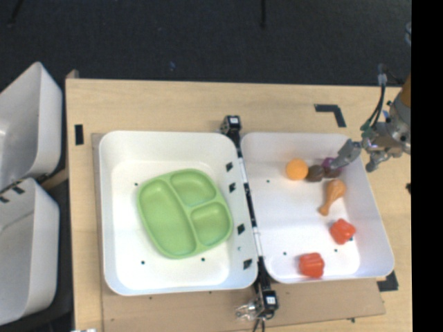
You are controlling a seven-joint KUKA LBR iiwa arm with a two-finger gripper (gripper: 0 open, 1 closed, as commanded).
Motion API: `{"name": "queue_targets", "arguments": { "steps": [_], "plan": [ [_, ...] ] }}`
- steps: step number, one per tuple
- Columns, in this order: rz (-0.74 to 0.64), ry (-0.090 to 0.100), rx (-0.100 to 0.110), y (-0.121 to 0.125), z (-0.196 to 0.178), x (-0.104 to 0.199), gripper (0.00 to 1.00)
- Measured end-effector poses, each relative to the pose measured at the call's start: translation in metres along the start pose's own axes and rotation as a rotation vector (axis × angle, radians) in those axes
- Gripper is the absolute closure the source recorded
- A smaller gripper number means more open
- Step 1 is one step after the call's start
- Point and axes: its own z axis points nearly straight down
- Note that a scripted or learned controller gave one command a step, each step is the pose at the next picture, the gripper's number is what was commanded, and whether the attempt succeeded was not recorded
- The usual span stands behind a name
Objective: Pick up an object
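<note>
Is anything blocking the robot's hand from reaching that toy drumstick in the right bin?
Nothing visible does. The hand sits at the right bin's upper right rim, and the toy drumstick lies just below and left of it. A small dark object and the orange ball lie further left.

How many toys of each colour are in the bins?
Orange: 1, the orange ball
Red: 2, the upper red toy and the lower red toy
Tan: 1, the drumstick
Dark brown: 1, the small dark toy
Green: 1, the green plate
Total: 6
</note>
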Motion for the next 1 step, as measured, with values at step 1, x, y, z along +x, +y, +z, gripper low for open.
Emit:
{"name": "queue_targets", "arguments": {
  "steps": [1],
  "plan": [
    [-0.004, -0.002, -0.012, 0.0022, -0.0072, 0.001, 0.0]
  ]
}}
